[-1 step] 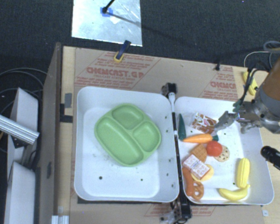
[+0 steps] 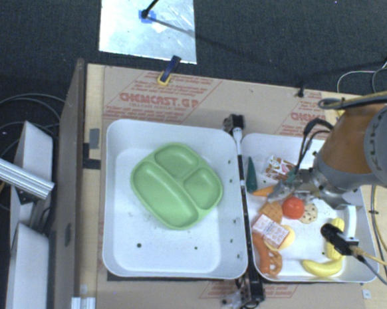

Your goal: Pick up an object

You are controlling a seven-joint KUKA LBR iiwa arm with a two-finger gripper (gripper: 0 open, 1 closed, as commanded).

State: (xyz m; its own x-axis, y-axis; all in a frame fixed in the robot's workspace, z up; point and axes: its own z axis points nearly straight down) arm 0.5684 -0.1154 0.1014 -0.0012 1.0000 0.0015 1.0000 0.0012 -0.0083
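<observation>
My gripper (image 2: 296, 187) hangs low over the middle of the right bin (image 2: 360, 279), just above a red tomato (image 2: 293, 208). Nothing visibly sits between its fingers. A round speckled cookie (image 2: 309, 212) lies against the tomato's right side. A small white and red box (image 2: 271, 230) rests in front of the tomato, with an orange pretzel (image 2: 270, 258) nearer the front wall. A yellow banana (image 2: 321, 266) lies at the bin's front right. The grey arm with its orange band (image 2: 344, 146) reaches in from the right and hides the bin's back right.
A printed snack packet (image 2: 279, 166), an orange wedge (image 2: 264, 189) and a dark green stick (image 2: 251, 174) lie at the right bin's back left. The left bin (image 2: 182, 132) holds a green divided plate (image 2: 176, 184). Cardboard lines the bench behind both bins.
</observation>
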